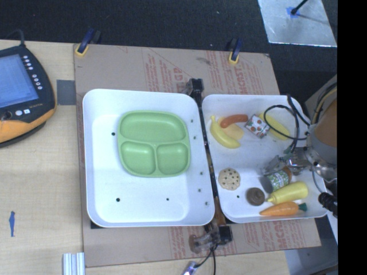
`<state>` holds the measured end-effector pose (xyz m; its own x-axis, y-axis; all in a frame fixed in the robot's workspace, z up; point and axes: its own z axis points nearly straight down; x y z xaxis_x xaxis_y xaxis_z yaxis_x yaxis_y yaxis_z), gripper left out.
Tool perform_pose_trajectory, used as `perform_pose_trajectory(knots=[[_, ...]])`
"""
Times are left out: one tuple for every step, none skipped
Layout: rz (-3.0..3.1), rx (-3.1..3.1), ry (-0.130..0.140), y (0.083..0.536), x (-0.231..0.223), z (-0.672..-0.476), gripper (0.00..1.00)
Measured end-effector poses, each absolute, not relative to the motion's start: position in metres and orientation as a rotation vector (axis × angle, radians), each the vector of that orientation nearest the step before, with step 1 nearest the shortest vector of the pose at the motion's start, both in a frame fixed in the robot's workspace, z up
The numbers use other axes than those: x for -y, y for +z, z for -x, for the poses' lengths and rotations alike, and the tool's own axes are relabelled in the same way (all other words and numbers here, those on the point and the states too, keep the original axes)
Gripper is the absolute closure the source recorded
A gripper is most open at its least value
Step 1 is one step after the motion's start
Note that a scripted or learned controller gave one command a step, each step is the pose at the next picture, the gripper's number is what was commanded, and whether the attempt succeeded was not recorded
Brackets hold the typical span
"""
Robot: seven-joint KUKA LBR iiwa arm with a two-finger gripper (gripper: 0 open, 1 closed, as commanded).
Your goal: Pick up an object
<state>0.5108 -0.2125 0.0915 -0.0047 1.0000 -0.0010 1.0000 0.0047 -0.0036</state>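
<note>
The right bin holds several toy foods. There is a yellow banana, a red sausage, a small white-and-red packet and another yellow piece at the back. A chocolate-chip cookie, a brown disc, a green-labelled can, a yellow bottle and an orange carrot lie towards the front. My gripper reaches in from the right and sits low over the top of the can, with the arm behind it.
The left bin bears a green divided plate. Black cables loop over the right bin's back right corner. A teach pendant lies on the bench at far left. Clamps hold the cardboard sheet.
</note>
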Motion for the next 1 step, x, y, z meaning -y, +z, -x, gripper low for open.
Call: perform_pose_trajectory(knots=[[2.212,2.231,0.006,0.1024,0.2134,-0.5118,1.0]])
